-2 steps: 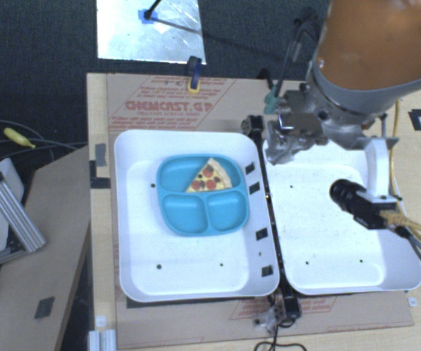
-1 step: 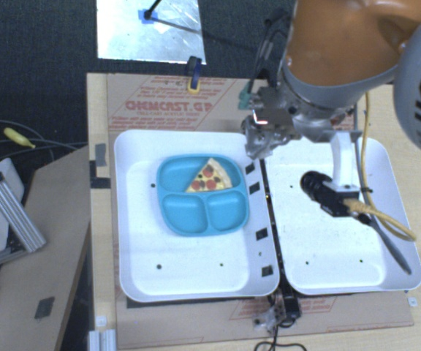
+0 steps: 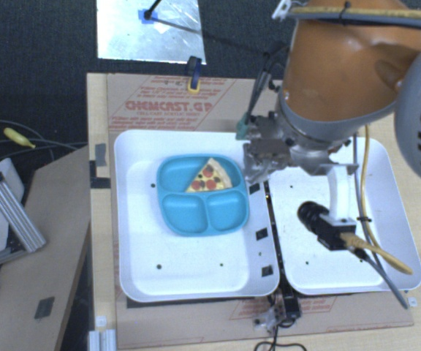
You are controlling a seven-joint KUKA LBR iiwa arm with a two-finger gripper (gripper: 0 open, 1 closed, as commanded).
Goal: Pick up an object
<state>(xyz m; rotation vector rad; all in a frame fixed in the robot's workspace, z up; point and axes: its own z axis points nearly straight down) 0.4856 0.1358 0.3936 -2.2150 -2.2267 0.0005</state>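
arm: gripper (image 3: 258, 168) hangs over the seam between the bins, beside the plate's right rim
jaws: cannot tell, probably blurred
plate: blue divided plate (image 3: 202, 196) in left bin (image 3: 188, 269)
pizza slice (image 3: 212, 176): plate's top compartment

The arm (image 3: 342, 57) is cut off by the top and right edges, and it hides the far part of the right bin (image 3: 386, 269). Under this arm, the gripper (image 3: 258, 168) is blurred and mostly covered.
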